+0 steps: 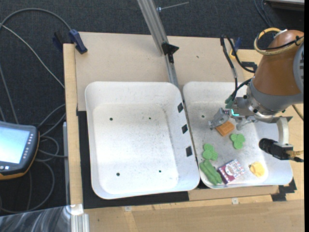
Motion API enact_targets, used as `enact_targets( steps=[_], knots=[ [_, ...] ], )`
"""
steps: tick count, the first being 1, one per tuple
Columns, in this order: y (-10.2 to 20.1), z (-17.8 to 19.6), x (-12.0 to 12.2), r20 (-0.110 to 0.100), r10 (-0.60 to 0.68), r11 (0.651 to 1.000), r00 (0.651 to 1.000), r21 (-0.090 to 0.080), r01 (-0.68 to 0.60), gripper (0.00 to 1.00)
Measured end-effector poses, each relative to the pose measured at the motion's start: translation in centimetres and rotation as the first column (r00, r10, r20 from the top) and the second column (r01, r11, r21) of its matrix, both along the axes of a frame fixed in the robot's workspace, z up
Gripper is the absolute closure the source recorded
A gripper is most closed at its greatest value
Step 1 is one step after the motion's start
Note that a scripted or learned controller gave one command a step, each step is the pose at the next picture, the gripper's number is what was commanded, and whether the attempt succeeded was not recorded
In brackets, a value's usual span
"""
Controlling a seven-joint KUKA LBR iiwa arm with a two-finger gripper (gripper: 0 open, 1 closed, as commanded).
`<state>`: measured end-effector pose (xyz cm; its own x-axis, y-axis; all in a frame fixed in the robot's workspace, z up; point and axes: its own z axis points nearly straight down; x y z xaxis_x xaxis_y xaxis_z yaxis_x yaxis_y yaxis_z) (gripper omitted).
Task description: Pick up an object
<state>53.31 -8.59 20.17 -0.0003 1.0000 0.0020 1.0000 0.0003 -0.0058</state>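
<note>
Lighting is even, diffuse and overhead. The white bins (135,144) read bright without blown glare. Shadows are soft and short, falling under the arm (277,76) onto the right bin. Focus is moderate; small objects look slightly soft. The dark floor (29,57) shows grain.

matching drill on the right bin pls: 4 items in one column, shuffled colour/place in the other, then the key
Items:
1. block
2. packet
3. small piece
4. long piece

Colour and place:
A. green, against the right bin's front-left rim
B. orange-brown, right at the tool
C. yellow, near the front-right corner
D. pink and white, along the front rim between a green piece and a yellow one

Pairs: 1-B, 2-D, 3-C, 4-A
</note>
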Motion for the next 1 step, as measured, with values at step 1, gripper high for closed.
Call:
enact_targets(
  steps=[1],
  knots=[
    [-0.02, 0.16, 0.09, 0.005, 0.0, 1.0, 1.0, -0.001, 0.0, 0.0]
  ],
)
